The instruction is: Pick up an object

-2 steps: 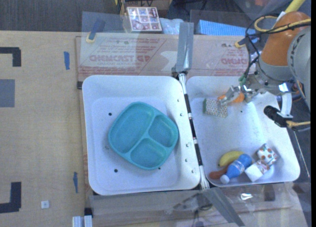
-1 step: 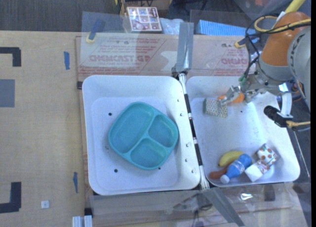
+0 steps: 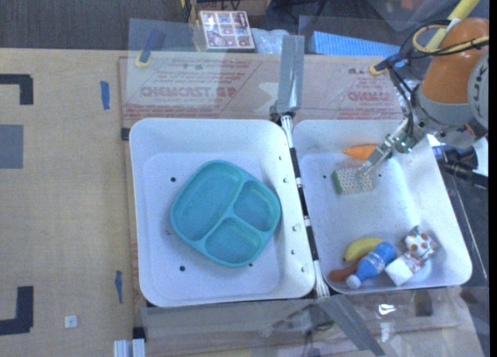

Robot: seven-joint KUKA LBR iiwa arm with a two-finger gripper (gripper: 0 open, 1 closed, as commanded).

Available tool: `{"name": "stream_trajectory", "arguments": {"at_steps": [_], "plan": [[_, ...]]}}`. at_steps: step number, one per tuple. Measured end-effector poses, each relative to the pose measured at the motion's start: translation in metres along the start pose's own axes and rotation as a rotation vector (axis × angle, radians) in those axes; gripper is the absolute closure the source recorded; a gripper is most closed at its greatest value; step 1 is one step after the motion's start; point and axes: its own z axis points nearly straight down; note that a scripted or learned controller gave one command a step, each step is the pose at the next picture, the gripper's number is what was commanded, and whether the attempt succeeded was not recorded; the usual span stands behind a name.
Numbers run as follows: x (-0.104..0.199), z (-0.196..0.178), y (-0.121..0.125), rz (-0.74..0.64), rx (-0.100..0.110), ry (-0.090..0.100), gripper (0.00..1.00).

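- Camera view: the jaws (image 3: 372, 163) hang low over the far half of the right bin (image 3: 454, 231), on a slim tool angled down from the grey and orange arm (image 3: 454, 76). Whether they are spread or pressed together cannot be told at this size, and nothing is seen pinched between them.
- Touching or just under the tips lies the speckled pad (image 3: 353, 181), a flat, roughly square piece with a green edge on the side away from the jaws. It looks soft and spongy. I judge it the likeliest pick, with its flat face up and no clear long axis.
- Just beside the jaws, on their far side, lies the orange carrot-shaped piece (image 3: 359, 150). It is smooth and tapered, and its long axis runs across the bin.
- Well apart, at the bin's near edge, a cluster is packed close together: a curved yellow banana (image 3: 363, 248), a glossy blue bottle (image 3: 376, 263), a white cup (image 3: 400, 272), a brown-spotted white item (image 3: 420, 244) and a reddish-brown piece (image 3: 340, 275).
- Farthest from the jaws, across the divider, a teal divided plate (image 3: 225, 213) of smooth, hard-looking plastic sits in the left bin (image 3: 147, 146).
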Motion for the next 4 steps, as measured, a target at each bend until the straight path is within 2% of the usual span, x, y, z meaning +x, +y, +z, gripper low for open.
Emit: {"name": "stream_trajectory", "arguments": {"at_steps": [1, 4], "plan": [[0.0138, -0.0016, 0.0092, 0.01, 0.003, -0.021, 0.0], [0.014, -0.0018, 0.0095, 0.01, 0.003, -0.021, 0.0]]}}
